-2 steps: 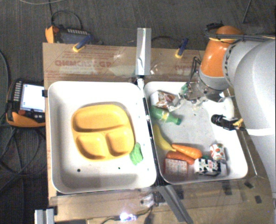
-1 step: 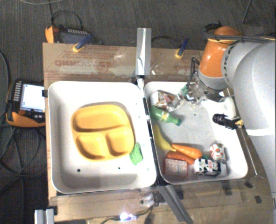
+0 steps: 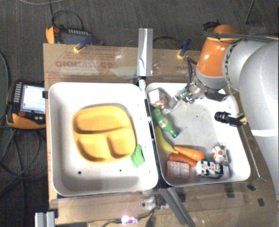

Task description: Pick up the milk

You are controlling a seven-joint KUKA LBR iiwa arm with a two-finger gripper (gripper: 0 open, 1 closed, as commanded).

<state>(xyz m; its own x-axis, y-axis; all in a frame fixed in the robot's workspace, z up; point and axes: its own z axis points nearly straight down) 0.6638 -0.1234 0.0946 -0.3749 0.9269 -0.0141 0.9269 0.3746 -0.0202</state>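
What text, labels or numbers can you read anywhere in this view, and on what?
None reads clearly.
Cardboard sheet behind the bins: faint red print, too blurred to read.
Milk carton: cow-pattern print, lettering too small.
Red packet: label unreadable.
Handheld pendant: lit screen, nothing legible.

Two shallow white plastic bins (image 3: pixel 59 174). In the left one, a yellow-orange tray with three compartments (image 3: pixel 104 132) and, beside its near right corner, a small bright green piece (image 3: pixel 138 156). In the right bin (image 3: pixel 245 167), a green plastic bottle (image 3: pixel 164 124), a pale yellow banana (image 3: pixel 164 144), an orange carrot (image 3: pixel 189 152), a red-brown flat packet (image 3: pixel 178 168), a milk carton with black and white cow patches (image 3: pixel 210 169), a small white can with red marks (image 3: pixel 218 153). Grey arm with orange band (image 3: pixel 214 56). Brown cardboard (image 3: pixel 82 63) with faded red print at the far side.
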